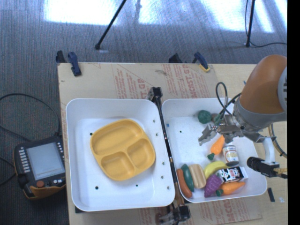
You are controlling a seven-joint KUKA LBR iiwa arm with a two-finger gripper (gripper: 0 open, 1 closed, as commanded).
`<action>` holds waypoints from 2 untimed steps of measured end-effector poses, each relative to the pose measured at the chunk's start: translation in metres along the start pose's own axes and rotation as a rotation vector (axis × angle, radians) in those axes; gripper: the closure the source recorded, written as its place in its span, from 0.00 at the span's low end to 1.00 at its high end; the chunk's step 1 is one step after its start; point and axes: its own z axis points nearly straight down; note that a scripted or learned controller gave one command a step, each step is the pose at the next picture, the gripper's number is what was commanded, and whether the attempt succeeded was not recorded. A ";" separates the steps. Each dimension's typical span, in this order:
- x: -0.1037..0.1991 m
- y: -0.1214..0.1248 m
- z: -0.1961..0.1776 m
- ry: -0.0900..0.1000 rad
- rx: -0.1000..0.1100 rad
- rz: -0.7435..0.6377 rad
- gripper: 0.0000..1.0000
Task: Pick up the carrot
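Note:
The carrot (216,146), short and orange, lies in the right bin (180,109) near its middle, tilted with its lower end toward the front. My gripper (214,134) hangs directly over the carrot's upper end, with the grey wrist and orange band behind it to the right. The fingers look open; one finger (205,138) points down-left, just left of the carrot. Nothing is held between them.
Crowding the right bin's front are a small jar (230,153), banana (215,167), milk carton (233,173), purple fruit (212,185), a second orange vegetable (233,187), bun (197,176) and cucumber (187,175). A green lump (204,116) lies behind. The left bin (75,125) holds a yellow divided plate (123,149).

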 end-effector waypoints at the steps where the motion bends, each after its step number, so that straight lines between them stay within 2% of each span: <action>1: -0.035 0.042 0.103 0.004 0.009 -0.214 0.00; 2: -0.074 -0.010 0.113 0.009 -0.003 -0.115 0.00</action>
